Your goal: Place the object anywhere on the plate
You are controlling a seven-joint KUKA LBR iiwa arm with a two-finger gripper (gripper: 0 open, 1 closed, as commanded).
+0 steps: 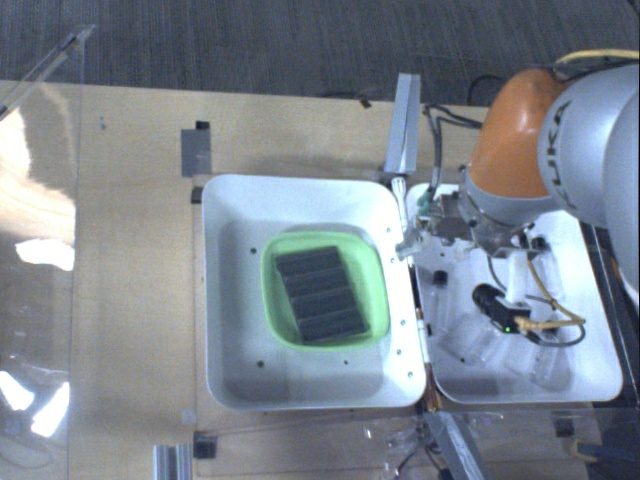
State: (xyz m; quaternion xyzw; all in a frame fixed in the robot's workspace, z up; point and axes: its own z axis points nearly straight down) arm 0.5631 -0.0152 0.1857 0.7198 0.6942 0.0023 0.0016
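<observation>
The bench [120,298] is carrying two white bins side by side. The arm [560,138] is reaching in from the right and hanging over the far part of the right bin [590,368]; its gripper [478,230] is hidden beneath the wrist, so whether it is closed cannot be told. The left bin [225,298] is holding a green plate [275,268]. A dark ridged block [320,295] is lying on the plate, tilted slightly.

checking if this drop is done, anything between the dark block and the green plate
Nothing visible. The dark block already lies on the green plate in the left bin, with no thing between them. The arm is over the right bin.
</observation>
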